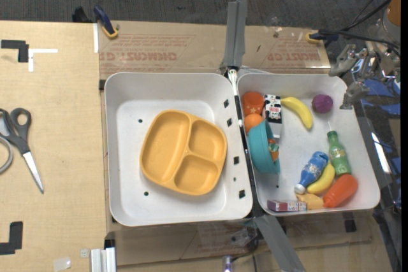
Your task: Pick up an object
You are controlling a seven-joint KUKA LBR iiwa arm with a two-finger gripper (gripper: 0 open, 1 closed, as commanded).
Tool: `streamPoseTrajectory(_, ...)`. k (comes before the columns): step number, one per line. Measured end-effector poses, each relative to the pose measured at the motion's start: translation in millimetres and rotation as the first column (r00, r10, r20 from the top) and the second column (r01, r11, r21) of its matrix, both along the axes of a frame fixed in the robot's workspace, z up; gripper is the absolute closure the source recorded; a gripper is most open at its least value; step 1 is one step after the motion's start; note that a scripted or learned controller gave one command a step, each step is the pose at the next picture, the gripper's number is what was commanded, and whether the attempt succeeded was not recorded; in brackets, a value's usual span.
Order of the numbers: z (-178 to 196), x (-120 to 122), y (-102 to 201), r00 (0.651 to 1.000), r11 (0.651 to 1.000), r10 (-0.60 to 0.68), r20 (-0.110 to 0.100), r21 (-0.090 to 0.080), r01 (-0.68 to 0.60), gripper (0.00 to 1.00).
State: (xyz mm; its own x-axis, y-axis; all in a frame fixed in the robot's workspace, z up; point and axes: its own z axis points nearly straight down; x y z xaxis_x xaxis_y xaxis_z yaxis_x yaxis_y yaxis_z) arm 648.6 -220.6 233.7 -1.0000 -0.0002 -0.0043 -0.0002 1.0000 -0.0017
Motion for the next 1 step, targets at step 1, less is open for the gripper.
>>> streamPoseTrajectory(1,-139.8,-8.4,20.2,0.984,0.984,0.176,0.002,-0.001,-0.176,0.0)
